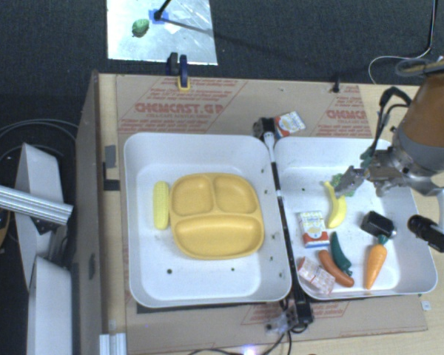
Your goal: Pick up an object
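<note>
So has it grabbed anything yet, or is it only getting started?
Nothing looks grabbed yet. The gripper sits low in the right bin, just beside the top of the banana, so a pick may be under way. The carrot, sausage and other toys all lie on the bin floor. The lift itself is left.

A single fixed camera looks down at a slant from above the brown cardboard-covered tabletop (229, 98). It stands far enough off to take in both shallow white plastic bins, the left one (144, 198) and the right one (414, 268), plus dark carpet floor (37, 50) on the far and left sides.
</note>
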`<state>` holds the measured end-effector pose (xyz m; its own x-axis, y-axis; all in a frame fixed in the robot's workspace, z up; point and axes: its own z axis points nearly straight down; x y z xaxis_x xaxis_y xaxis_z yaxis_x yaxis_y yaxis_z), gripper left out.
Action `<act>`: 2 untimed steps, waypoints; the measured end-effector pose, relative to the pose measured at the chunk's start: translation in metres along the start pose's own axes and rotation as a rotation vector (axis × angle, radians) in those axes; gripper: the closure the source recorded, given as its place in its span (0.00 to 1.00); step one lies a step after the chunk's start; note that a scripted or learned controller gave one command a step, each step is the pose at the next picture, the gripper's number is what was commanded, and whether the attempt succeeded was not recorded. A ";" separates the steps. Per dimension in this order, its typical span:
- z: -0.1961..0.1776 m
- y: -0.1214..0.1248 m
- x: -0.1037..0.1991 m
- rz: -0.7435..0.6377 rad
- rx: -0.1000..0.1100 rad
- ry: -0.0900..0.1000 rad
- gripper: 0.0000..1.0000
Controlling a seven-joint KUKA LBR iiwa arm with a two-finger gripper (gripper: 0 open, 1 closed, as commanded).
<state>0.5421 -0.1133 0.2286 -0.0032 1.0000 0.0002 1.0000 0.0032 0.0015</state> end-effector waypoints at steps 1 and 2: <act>0.082 0.035 -0.033 0.002 0.003 0.000 0.00; 0.144 0.040 -0.040 0.002 0.000 -0.001 0.00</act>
<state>0.5829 -0.1537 0.0842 -0.0013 1.0000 -0.0005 1.0000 0.0013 0.0011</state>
